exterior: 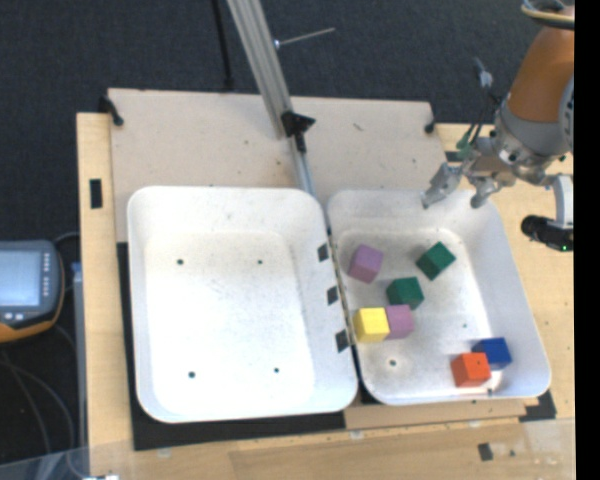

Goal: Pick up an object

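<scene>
Bench bins: blocks lie untouched in right bin (515,268); gripper (458,190) hovers at its far rim, fingers spread, holding nothing.

Light is even and fairly bright, falling from above; nothing is in deep shade. The two white bins (230,298) are the brightest surfaces, close to washed out, yet their speckles and the left bin's small dark dots stay readable. Shadows are soft and short: a faint grey rim runs inside the bin walls, and each block (437,260) casts only a slight dark edge beside it. The floor beyond the bench (95,268) is dark and grainy. No hard glare shows. Sharpness is modest throughout, with soft, slightly smeared edges; the arm (540,78) at the top right corner looks softest. Straight bench edges stay nearly straight, with little bending at the borders.
</scene>
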Robot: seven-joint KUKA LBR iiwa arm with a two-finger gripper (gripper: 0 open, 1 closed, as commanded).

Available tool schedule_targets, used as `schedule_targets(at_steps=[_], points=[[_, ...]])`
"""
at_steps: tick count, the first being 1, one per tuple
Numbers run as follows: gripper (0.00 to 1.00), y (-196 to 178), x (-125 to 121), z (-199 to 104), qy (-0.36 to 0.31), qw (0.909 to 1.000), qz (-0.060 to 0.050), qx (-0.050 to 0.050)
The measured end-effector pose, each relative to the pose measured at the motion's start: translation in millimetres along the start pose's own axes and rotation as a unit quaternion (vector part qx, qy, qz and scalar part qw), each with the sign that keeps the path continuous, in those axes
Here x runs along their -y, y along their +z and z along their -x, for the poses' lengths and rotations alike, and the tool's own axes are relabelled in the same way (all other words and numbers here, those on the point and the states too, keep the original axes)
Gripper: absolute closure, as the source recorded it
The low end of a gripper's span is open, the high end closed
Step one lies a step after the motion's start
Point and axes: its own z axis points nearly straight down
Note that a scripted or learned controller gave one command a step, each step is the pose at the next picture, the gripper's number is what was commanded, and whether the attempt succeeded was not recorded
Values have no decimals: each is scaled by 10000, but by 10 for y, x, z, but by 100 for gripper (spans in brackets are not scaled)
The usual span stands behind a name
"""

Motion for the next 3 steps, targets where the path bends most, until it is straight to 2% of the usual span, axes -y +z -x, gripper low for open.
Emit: schedule_targets(at_steps=[2, 3], points=[[0, 1, 0, -2, -12, 10000, -4, -2], [0, -730, 311, -923, 9, 10000, 47, -17]])
